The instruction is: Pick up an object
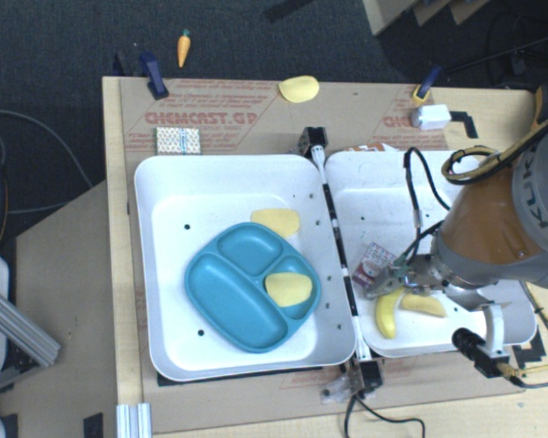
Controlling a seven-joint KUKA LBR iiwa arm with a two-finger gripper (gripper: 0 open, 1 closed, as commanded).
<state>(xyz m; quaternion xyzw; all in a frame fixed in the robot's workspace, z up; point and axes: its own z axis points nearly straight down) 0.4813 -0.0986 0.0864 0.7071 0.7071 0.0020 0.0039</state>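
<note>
My gripper (395,279) hangs low in the right bin (384,185), just above a yellow banana (385,314) near that bin's front left. A pale yellow wedge (424,307) lies right beside the banana, partly under the wrist. A small crinkled packet with red print (375,259) lies just left of the gripper, touching or nearly touching it. The grey arm with its orange band (493,222) covers the right half of this bin.
The left bin (164,199) holds a blue divided plate (233,290) with a yellow piece (289,288) in one compartment and another yellow piece (276,221) at its far edge. A black divider (333,235) runs between the bins. Small items lie on the bench behind.
</note>
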